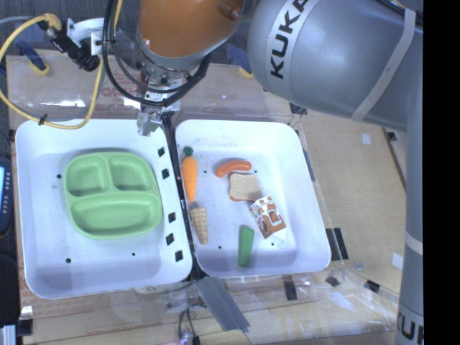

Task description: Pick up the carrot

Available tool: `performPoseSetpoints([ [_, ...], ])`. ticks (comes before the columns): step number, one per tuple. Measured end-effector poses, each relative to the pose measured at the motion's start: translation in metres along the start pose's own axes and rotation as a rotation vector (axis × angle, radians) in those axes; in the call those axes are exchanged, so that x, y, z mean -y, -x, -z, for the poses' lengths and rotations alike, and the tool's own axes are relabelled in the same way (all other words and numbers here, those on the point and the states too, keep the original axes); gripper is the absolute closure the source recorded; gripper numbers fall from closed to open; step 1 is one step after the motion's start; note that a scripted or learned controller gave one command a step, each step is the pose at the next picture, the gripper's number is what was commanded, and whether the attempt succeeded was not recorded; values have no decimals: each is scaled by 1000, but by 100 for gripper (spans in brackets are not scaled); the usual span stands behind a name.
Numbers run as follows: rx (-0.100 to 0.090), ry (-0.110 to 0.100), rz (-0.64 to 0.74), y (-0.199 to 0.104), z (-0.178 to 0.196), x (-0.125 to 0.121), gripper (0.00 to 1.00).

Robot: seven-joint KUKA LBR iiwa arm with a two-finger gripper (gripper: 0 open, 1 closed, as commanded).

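One arm (338, 49), grey with "KUKA" lettering and an orange band, reaches in from the right across the top of the scene. Two white bins side by side: left bin (36, 250), right bin (305, 228), sharing a middle divider with black marks. One gripper (149, 121) hangs at the far edge just above the divider, over the top right corner of the left bin; whether it is open or closed, cannot tell, and nothing visible in it. Left bin holds one green plate (113, 193) with three compartments, lying flat in the middle. Right bin holds six things. One carrot (189, 177), orange with a dark green top, lies along the left wall of the right bin, top pointing to the far side, well apart from the gripper. One tan cone (199, 223) just below the carrot, near the same wall. One green stick (246, 245) toward the near side. One sausage (233, 167), orange-red, near the middle. One toast slice (245, 187) just below the sausage. One brown-and-white packet (268, 217) just beside the toast, on its near right. One yellow cable (29, 27) loops at top left behind the bins.
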State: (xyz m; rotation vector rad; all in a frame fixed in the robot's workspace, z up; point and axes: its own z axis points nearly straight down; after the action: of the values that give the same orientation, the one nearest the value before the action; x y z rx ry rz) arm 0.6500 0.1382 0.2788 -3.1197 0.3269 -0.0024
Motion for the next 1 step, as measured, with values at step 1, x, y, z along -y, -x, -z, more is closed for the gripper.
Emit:
performPoseSetpoints([
  [1, 8, 7, -44, -4, -31, 8, 100],
])
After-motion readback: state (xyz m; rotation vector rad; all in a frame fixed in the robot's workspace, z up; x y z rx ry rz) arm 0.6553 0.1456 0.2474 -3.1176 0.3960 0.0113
